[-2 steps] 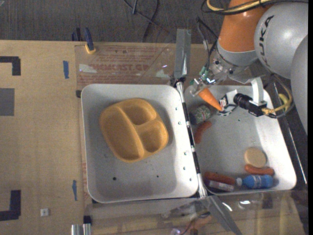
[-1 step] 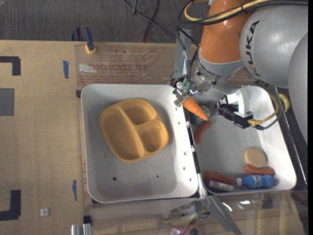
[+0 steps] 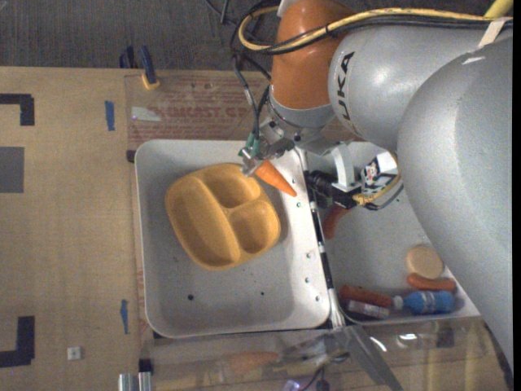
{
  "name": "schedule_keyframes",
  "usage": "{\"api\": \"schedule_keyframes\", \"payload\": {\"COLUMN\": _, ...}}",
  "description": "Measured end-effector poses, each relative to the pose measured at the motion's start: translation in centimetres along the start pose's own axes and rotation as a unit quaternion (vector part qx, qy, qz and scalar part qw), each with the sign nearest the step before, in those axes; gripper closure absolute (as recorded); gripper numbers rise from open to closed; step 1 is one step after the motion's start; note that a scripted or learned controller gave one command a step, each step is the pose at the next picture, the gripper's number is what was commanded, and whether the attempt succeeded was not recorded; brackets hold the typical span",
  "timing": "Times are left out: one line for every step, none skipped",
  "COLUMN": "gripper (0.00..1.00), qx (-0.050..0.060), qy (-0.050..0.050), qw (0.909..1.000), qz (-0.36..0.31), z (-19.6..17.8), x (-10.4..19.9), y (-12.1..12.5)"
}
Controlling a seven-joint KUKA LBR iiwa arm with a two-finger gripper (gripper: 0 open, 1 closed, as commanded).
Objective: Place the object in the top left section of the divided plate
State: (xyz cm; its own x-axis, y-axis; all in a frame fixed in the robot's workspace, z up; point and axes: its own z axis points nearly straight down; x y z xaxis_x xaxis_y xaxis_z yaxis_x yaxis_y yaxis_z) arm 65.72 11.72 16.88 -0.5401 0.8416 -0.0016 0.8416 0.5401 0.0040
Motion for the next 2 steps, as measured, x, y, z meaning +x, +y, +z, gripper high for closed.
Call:
{"api": "schedule_keyframes", "payload": {"gripper": 1.00, "qx": 0.000, "qy": -0.001, "qw": 0.9989, "qz": 0.047, "z": -3.1, "x": -5.1, "y": -2.0}}
{"api": "schedule_keyframes", "payload": {"gripper": 1.00, "qx": 0.001, "qy": 0.001, "qw": 0.9986, "qz": -0.053, "z": 0.1, "x": 0.7, "y": -2.8}}
